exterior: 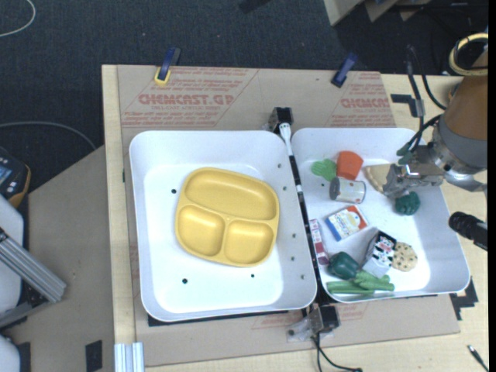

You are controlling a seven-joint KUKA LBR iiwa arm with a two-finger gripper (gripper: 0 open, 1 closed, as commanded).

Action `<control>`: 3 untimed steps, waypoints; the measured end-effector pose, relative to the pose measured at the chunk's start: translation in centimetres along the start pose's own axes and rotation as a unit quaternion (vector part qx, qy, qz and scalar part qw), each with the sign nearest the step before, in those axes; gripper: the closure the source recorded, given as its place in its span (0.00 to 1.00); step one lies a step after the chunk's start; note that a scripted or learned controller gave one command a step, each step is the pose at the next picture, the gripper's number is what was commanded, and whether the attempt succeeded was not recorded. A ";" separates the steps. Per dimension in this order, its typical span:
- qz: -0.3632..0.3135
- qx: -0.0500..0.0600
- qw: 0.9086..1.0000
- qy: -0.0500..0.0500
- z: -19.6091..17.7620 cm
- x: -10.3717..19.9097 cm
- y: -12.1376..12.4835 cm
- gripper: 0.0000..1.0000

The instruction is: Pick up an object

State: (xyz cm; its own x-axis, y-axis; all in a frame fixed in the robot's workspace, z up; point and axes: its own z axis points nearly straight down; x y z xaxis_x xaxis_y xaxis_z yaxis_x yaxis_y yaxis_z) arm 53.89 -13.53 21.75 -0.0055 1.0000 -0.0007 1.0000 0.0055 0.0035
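My gripper (pixel 402 183) hangs low over the right side of the right bin (pixel 457 248). It sits just above a dark green round object (pixel 407 204) and next to a beige piece (pixel 377 176). West of it lie an orange cup (pixel 349 163), a small green piece (pixel 323 168) and a grey can (pixel 348 190). A blue-and-white snack pack (pixel 345 222) rests mid-bin. Toward the front lie a cookie (pixel 403 257), a black-and-white packet (pixel 380 253), a dark green pepper (pixel 343 266) and green beans (pixel 361 286).
The left bin (pixel 147 208) holds a yellow divided plate (pixel 227 216). A black divider strip (pixel 298 196) runs between the bins. The arm enters from the right, over the right bin's far rim. Clamps sit on the board's back edge.
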 end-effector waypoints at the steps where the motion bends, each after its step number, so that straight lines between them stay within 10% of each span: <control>1: 0.000 -0.001 1.000 0.001 -1.0 4.2 2.5 1.00; 3: 0.000 0.000 1.000 0.000 -0.1 13.9 6.3 1.00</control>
State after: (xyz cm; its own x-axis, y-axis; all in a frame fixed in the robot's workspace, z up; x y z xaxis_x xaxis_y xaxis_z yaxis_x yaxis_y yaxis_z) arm 60.09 0.45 21.91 -0.0051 1.0000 0.0000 1.0000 0.0051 0.0036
